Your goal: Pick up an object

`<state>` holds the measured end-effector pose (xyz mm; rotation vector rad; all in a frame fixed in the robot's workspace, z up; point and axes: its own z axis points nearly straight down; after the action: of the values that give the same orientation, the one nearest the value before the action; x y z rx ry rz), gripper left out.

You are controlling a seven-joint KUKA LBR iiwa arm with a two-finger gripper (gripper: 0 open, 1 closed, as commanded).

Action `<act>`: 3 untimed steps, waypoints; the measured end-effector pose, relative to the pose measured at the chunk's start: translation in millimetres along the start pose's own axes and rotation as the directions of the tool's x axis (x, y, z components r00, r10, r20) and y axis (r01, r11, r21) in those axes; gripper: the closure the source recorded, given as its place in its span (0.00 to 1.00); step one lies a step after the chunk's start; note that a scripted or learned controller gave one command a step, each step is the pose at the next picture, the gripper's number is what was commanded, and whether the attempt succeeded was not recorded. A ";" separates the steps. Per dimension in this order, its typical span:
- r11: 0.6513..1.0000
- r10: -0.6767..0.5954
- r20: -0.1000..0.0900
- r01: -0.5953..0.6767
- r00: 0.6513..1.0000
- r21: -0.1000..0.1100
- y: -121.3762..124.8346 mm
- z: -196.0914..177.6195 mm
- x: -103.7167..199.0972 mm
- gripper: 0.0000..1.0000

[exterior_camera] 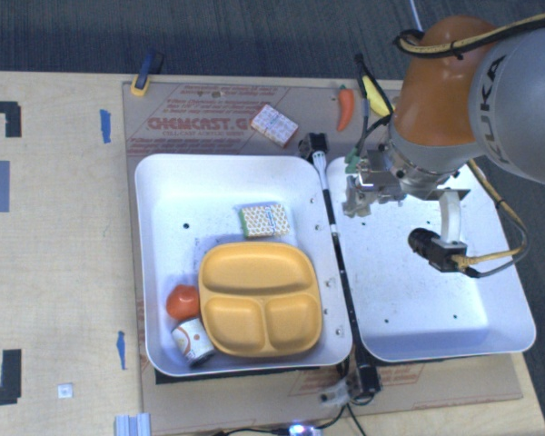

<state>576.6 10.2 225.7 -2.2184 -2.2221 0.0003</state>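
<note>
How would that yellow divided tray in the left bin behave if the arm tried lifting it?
The yellow divided tray looks like rigid moulded plastic, so probably stiff and light. It is wide with rounded, glossy rims, so a narrow grip may slip. Lying flat, it would likely slide when pushed, nudging the orange ball touching its left edge.

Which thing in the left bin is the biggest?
The yellow divided tray. It is far bigger than the patterned sponge, the orange ball and the little can.

1. Below the gripper (pixel 359 198), the right bin (pixel 436 325) floor is open.
2. To its left, the divided yellow tray (pixel 259 298), patterned sponge (pixel 264 219) and orange ball (pixel 183 302) crowd the left bin (pixel 163 207).
</note>
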 end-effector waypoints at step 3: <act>1.000 0.001 0.000 -0.001 1.000 -0.002 -96.3 20.3 29.9 1.00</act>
<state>480.2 40.0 205.5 -2.2202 -2.2219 -0.0017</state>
